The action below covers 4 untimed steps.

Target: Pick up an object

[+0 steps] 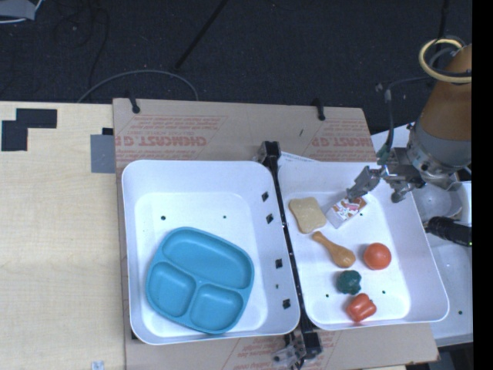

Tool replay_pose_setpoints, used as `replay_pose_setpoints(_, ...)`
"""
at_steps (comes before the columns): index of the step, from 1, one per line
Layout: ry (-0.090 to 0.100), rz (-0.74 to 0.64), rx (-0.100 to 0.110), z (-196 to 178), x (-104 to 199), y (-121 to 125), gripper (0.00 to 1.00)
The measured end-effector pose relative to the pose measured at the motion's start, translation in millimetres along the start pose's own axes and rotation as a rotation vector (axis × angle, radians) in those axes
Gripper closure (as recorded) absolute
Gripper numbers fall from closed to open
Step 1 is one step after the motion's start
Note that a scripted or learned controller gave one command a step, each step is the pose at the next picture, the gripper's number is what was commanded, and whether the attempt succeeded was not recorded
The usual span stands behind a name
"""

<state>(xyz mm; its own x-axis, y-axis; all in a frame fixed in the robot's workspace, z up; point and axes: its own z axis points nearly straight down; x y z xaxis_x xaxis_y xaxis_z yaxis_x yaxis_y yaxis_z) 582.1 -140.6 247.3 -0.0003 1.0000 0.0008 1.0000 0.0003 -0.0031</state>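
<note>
Over the right white bin [431,299], the two-finger gripper [383,177] hangs with fingers apparently apart (the view is small), gripping nothing; the small white-and-red packet [347,210] lies just below it, near the tan bread slice [306,214]. Picking remains undone.

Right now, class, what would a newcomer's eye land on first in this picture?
Probably the big blue divided plate lying in the left bin. Next, the bright toy foods in the right bin, notably the orange tomato, with the arm's claw above a small white packet.
</note>
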Motion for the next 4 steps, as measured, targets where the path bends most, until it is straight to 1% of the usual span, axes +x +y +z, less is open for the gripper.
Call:
replay_pose_setpoints(1, 0.001, 0.001, 0.006, 62, -5, -6, 0.00)
replay_pose_setpoints(2, 0.001, 0.001, 0.003, 110, -9, 1, 0.00)
replay_pose_setpoints(3, 0.000, 0.001, 0.001, 162, -8, 1, 0.00)
replay_pose_setpoints(4, 0.000, 0.004, 0.001, 150, -9, 1, 1.00)
